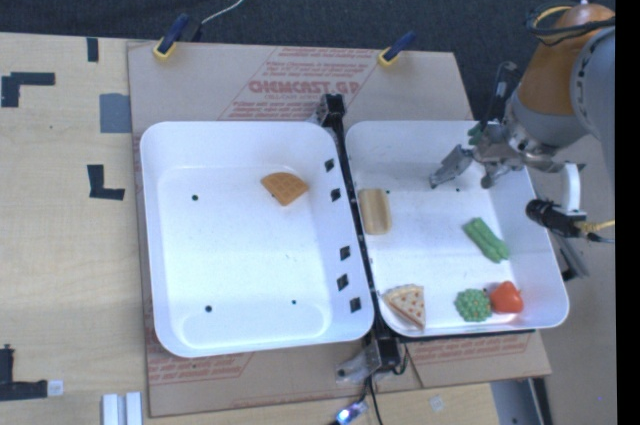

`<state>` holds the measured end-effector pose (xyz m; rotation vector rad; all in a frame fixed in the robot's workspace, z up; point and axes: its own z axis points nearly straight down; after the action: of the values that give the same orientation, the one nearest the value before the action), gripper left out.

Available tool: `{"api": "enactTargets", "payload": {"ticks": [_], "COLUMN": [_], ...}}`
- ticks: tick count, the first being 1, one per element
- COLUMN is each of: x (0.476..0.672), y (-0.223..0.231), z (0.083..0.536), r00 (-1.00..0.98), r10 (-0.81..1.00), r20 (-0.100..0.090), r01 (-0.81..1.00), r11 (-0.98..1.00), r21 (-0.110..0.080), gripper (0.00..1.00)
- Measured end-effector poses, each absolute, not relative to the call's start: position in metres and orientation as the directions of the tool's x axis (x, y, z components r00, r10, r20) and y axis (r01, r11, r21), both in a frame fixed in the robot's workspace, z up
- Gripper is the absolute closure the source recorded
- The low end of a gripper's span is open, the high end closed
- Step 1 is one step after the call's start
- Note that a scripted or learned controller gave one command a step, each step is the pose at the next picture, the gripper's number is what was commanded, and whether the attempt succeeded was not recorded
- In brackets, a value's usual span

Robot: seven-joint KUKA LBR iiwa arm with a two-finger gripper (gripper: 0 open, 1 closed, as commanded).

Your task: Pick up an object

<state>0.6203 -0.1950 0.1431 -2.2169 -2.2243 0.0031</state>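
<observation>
End effector (463, 169) over right bin (420, 138), upper part, fingers spread wide, holding nothing. Green pod (485, 239) below it, near right wall. Broccoli (472, 304) and red piece (507, 297) touching in lower right corner. Sandwich wedge (406, 304) at lower left, tan block (374, 210) by divider. Left bin (170, 143): orange wafer (285, 187) in upper half. Both bins on cardboard (290, 85) on desk (55, 243).

The grey arm (570, 93) reaches in from the right, orange band above the wrist, its gripper (468, 169) spread open, holding nothing
</observation>
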Motion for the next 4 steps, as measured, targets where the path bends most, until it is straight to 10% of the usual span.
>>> {"api": "enactTargets", "payload": {"ticks": [1,2,3,4], "x": [0.666,0.664,0.66,0.659], "y": [-0.15,-0.153,-0.096,-0.099], "z": [0.115,0.126,0.145,0.143], "r00": [-0.006,-0.003,-0.005,-0.002], "r10": [1.0,1.0,1.0,1.0], "r20": [0.001,-0.002,0.0,-0.001], "r01": [1.0,1.0,1.0,1.0], "r11": [0.006,0.003,0.005,0.002], "r21": [0.0,-0.002,0.0,-0.001], "gripper": [0.0,1.0,1.0,0.0]}}
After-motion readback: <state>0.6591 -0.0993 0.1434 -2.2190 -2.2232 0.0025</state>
